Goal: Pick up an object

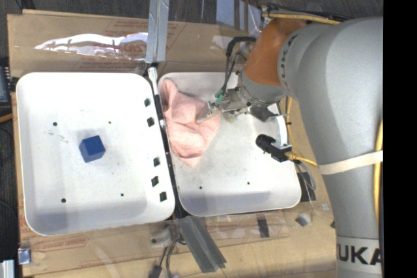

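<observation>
Nearest you on the bench (98, 247), the left bin (39, 205) just has a blue cube (92, 148) sitting loose mid-floor. Further back, the right bin (280, 195) holds a crumpled pink cloth (189, 127) against its left wall, and your pincer (215, 106) is down at the cloth's right edge, probably going for it. Can't tell how far it's spread or whether it's got any fabric.

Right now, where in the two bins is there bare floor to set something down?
The left bin is open all around the blue cube, widest toward its near and right sides. In the right bin, the near stretch below the pink cloth is bare. Its far half is crowded: cloth, gripper and arm sit together there.
</observation>
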